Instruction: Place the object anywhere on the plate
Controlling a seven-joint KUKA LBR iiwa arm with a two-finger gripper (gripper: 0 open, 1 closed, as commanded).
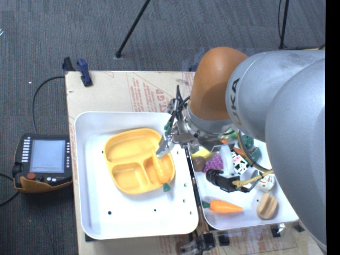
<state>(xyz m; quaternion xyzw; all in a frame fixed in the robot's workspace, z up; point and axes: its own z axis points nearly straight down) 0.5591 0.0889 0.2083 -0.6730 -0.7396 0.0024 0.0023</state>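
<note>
**Robot gripper poised over the right edge of a yellow divided plate**

The gripper [161, 149] hung above the right side of a yellow three-compartment plate [127, 150], over the ridge beside its narrow right-hand compartment. Whether it was released or clenched could not be told, because the wrist and cables crowded it from above.

A small dark green piece [166, 186] lay at the plate's lower right rim, touching or just beside it. Whether it rested on the rim or on the bin floor was unclear.

The plate sat in the upper middle of the left bin [133, 211], which had a broad bare floor below it and to its left. To the right, only a narrow strip separated the plate from the wall shared with the right bin [249, 218].

The large grey arm covered much of the right bin. Below it showed an orange carrot [226, 206] near the front wall, a tan bread-like lump [267, 206], a purple item [214, 162] and a white die [267, 182]. Other toys were cut off and could not be identified.

A control pendant [45, 161] lay on the carpet, left of the bench.
</note>
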